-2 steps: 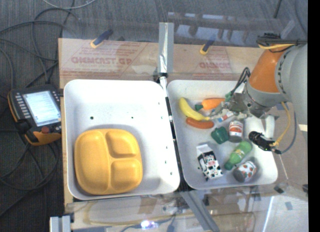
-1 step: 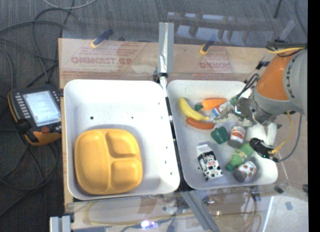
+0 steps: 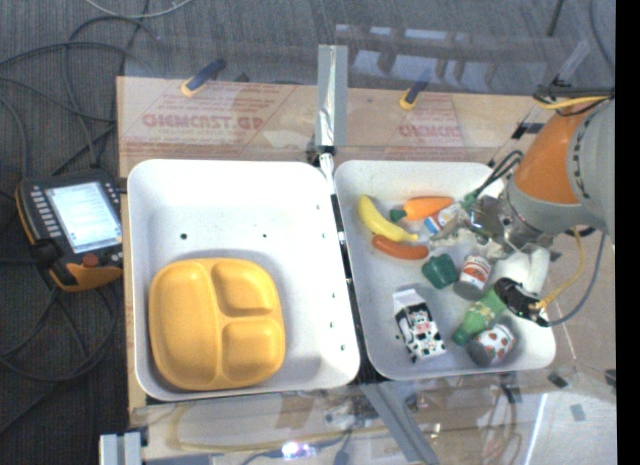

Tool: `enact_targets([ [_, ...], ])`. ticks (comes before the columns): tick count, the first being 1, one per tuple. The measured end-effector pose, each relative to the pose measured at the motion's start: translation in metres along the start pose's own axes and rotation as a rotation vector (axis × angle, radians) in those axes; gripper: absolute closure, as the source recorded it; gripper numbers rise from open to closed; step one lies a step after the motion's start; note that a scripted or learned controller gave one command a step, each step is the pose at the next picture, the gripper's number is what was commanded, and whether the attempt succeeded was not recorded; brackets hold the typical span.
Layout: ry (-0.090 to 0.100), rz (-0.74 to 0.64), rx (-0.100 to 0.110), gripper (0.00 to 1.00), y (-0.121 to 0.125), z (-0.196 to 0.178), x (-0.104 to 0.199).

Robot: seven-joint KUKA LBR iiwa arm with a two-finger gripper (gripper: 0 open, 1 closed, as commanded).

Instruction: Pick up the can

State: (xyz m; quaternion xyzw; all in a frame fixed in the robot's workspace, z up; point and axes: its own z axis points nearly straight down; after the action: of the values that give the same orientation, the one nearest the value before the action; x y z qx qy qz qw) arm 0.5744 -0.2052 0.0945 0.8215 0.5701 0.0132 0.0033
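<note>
Dark grey carpet (image 3: pixel 250 13) covers the floor, crossed by loose black and white cables (image 3: pixel 120 3). A bench topped with printed brown cardboard (image 3: pixel 200 118) stands on it, with 2 clamps, 1 yellow-and-blue (image 3: pixel 203 76) and 1 yellow (image 3: pixel 414 94), at its far edge. A metal post (image 3: pixel 329 103) rises at the middle. Left of the bench, a teach pendant (image 3: pixel 75 223) with a lit screen lies on the carpet.

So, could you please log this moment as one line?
arm: over right white bin | gripper: near orange carrot | small red-and-white can: lying in bin, unheld | yellow divided tray: left bin
</note>
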Motion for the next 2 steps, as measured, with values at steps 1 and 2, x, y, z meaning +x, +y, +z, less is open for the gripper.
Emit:
enact_targets([
  [1,-0.001,0.056,-0.001,0.00,-0.010,0.000,-0.003],
  [2,-0.010,0.046,-0.002,0.00,-0.031,-0.001,-0.007],
])
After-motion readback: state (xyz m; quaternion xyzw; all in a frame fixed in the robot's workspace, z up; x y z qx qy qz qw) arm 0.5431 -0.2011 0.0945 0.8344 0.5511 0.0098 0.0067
